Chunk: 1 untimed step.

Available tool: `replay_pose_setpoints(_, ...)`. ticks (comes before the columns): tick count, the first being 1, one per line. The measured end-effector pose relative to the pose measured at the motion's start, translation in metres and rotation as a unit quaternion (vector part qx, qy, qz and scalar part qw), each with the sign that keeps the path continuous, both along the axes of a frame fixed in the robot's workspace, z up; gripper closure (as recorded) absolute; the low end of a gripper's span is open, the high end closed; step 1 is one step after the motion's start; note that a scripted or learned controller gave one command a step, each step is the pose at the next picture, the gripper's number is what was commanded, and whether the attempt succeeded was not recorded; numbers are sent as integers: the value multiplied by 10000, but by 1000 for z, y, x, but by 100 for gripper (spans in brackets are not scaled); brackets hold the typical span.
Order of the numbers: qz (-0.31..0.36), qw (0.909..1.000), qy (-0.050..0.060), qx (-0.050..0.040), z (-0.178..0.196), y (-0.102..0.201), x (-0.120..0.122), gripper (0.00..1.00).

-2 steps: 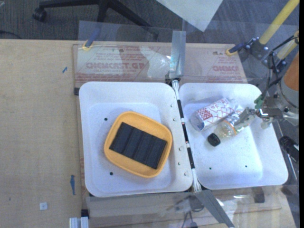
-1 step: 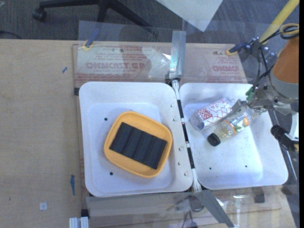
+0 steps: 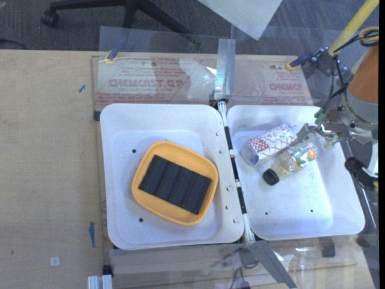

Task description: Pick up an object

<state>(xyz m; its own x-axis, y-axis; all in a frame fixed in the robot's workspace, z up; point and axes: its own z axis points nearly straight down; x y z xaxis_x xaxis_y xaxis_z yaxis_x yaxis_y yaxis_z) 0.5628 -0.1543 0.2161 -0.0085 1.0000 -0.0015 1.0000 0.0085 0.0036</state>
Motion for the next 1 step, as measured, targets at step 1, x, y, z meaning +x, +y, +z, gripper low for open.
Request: replay_pose_setpoints(1,-517,9987,24,9,-104,-56,21,0)
